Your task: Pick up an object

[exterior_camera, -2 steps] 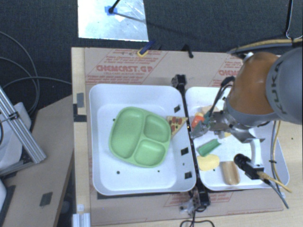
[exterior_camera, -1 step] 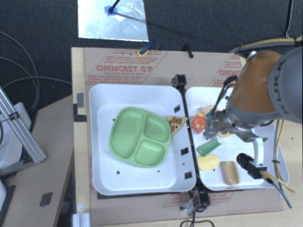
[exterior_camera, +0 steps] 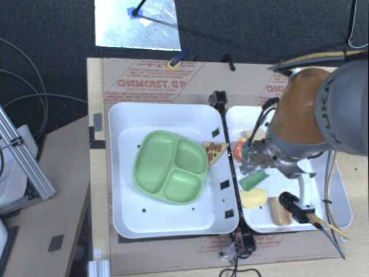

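My gripper (exterior_camera: pixel 250 161) hangs low over the left part of the right bin (exterior_camera: pixel 343 212), under the grey and orange wrist. A green oblong toy (exterior_camera: pixel 253 180) lies just below it, close to touching. A red and orange piece (exterior_camera: pixel 238 149) sits at the gripper's upper left, with a pale piece (exterior_camera: pixel 254 135) behind it. Toward the bin's front lie a yellow lump (exterior_camera: pixel 253 198) and a tan block (exterior_camera: pixel 280 214). The arm hides the rest of this bin.
The left bin (exterior_camera: pixel 130 126) holds a green divided plate (exterior_camera: pixel 170 167), with a toy pizza slice (exterior_camera: pixel 215 150) by its right rim. A black divider (exterior_camera: pixel 229 160) runs between the bins. Cardboard (exterior_camera: pixel 150 79) lies under both.
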Robot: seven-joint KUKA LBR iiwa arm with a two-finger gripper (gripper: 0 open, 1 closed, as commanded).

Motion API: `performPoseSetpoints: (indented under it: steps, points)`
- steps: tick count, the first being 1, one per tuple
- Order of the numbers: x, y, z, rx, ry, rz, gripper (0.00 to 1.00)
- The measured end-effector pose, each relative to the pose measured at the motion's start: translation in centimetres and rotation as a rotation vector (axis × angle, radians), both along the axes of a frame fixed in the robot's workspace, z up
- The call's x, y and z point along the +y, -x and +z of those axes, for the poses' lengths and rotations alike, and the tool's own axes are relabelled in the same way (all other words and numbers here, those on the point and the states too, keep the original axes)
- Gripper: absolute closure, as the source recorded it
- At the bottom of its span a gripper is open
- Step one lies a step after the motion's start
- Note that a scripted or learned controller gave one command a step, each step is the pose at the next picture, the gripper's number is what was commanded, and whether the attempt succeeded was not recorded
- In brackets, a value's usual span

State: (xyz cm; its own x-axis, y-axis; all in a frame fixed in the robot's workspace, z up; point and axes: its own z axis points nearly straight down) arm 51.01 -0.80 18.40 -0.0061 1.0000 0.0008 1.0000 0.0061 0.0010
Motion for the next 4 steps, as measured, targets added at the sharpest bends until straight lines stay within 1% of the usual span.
performPoseSetpoints:
  steps: [1, 2, 3, 4]
  points:
    - [-3.9, 0.8, 0.1, -0.001, 0.002, -0.008, 1.00]
    - [1.2, 2.3, 0.0, 0.001, -0.002, 0.002, 1.00]
    - [5.9, 2.1, 16.4, -0.019, -0.005, 0.006, 1.00]
    - [0.3, 2.3, 10.9, 0.002, 0.003, -0.010, 1.00]
